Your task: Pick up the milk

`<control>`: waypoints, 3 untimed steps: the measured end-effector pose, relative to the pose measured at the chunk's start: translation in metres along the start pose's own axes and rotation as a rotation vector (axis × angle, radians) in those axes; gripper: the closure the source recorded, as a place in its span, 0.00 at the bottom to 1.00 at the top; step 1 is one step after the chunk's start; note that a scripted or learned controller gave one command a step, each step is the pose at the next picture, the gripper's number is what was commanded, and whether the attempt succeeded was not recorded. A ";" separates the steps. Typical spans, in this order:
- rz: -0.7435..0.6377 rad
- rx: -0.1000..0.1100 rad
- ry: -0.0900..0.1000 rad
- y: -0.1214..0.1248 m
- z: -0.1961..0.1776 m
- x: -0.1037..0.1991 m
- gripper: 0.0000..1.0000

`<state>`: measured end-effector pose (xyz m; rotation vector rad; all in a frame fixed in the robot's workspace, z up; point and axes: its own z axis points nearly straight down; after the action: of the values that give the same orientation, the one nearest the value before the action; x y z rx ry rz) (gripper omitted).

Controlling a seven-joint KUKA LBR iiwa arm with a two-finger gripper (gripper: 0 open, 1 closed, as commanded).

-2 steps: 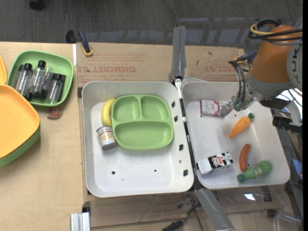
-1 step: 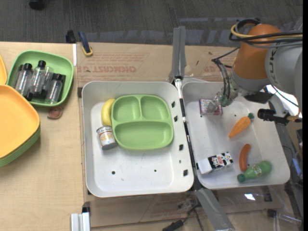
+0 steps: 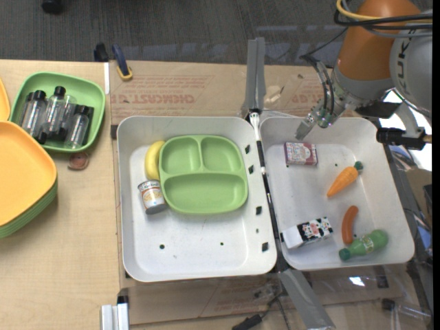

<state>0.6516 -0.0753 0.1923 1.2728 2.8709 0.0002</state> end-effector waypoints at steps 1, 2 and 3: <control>0.285 0.002 0.002 -0.008 0.001 0.020 1.00; 0.237 0.001 -0.002 0.011 0.001 0.001 1.00; -0.115 0.001 0.000 -0.015 0.000 0.018 1.00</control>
<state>0.6283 -0.0726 0.1918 1.1065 2.9396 -0.0005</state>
